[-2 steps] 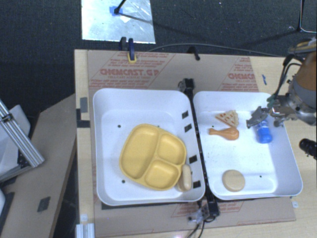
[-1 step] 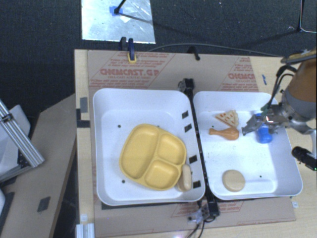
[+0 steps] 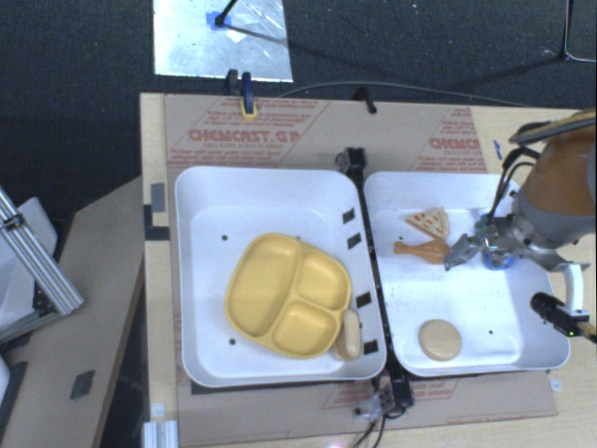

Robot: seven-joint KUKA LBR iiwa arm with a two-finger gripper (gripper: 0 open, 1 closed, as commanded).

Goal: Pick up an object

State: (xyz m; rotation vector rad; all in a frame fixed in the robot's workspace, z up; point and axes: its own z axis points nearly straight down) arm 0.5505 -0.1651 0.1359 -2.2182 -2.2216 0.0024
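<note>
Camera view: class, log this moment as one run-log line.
arm: over right bin | gripper: beside orange spoon-shaped toy | hold: none seen | left bin: yellow divided tray

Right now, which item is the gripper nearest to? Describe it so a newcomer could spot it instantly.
Look in the right bin, in its far half beside the gripper. There lies a small brown wooden spoon-like piece, just below a tan waffle-patterned wedge. It is long, thin and darker orange-brown, unlike the wedge or the round pale disc nearer the front.

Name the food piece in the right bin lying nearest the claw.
The orange drumstick-shaped piece, just left of the claw. The waffle-patterned wedge lies farther back; the round tan disc sits toward the front.
</note>
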